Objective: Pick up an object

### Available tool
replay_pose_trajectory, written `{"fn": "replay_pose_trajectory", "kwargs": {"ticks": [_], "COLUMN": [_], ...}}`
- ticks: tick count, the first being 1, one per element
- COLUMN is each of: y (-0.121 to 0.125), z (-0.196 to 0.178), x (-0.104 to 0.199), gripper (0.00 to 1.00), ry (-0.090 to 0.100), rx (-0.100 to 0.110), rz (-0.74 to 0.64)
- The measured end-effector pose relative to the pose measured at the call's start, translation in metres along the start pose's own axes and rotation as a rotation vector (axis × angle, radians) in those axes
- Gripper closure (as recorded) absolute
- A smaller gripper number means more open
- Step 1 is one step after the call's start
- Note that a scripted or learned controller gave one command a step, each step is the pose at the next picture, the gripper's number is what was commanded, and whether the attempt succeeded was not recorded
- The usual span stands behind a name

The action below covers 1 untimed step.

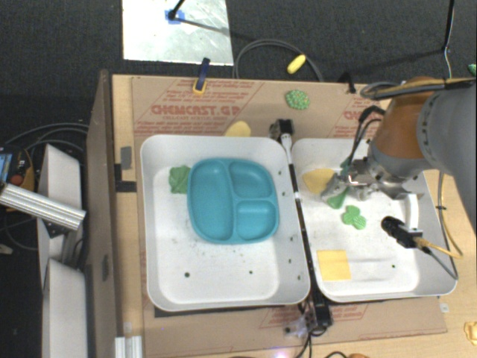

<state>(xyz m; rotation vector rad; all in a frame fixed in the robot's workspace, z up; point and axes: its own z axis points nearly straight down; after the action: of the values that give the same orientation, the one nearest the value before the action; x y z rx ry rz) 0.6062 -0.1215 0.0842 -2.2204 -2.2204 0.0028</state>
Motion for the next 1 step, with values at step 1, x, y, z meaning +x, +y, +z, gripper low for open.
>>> {"fn": "replay_pose_trajectory", "kwargs": {"ticks": [1], "y": [0.0019], "z": [-0.0004], "x": [0.0011], "gripper": [0.0], "ry": [0.0], "rx": [-0.004], "rz": [-0.001]}}
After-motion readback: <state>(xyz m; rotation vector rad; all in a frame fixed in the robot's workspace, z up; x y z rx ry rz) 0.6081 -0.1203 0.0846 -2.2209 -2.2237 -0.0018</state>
